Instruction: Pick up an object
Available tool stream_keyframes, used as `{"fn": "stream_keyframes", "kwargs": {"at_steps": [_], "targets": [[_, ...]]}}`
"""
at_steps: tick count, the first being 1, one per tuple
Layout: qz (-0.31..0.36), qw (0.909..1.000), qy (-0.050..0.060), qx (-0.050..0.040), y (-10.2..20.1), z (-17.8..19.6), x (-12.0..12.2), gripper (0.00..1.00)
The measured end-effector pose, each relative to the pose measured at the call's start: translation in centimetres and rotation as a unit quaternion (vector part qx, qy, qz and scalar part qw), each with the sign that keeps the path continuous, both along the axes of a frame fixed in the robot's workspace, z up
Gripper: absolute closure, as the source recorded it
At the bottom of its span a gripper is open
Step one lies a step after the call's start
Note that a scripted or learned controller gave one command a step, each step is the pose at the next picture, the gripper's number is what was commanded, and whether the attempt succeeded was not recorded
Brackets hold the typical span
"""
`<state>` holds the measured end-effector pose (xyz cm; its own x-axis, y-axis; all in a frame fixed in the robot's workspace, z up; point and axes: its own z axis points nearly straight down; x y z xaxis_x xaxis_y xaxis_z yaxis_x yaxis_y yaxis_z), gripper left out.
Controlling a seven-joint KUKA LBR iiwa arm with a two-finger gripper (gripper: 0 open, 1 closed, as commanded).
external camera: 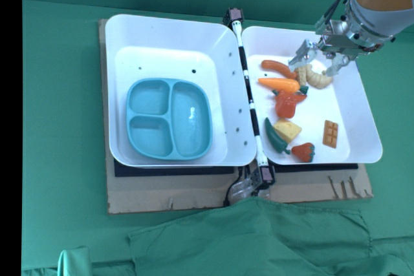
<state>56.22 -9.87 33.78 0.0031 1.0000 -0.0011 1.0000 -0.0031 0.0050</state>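
Rightward, the right bin holds toy foods; left bin holds a tray.

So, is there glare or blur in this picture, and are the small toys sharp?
Camera view: even, soft light; a small glare spot on the blue plate; faint shadows inside the left bin; toys like the carrot are sharp enough; the pincer looks slightly soft.

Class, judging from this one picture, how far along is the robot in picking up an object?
Done: the gripper has reached the right bin, its open fingers straddling the beige toy. In hand: nothing is gripped. Left: closing on the toy and lifting it. The carrot and the other toys lie untouched in the bin.
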Motion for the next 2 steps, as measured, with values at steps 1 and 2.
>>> {"fn": "stream_keyframes", "kwargs": {"at_steps": [1,2], "targets": [[-0.001,1.0000,-0.003,-0.0008,-0.1,1.3,0.1,1.00],[-0.001,1.0000,-0.005,-0.0026,-5.3,8.2,5.5,1.00]]}}
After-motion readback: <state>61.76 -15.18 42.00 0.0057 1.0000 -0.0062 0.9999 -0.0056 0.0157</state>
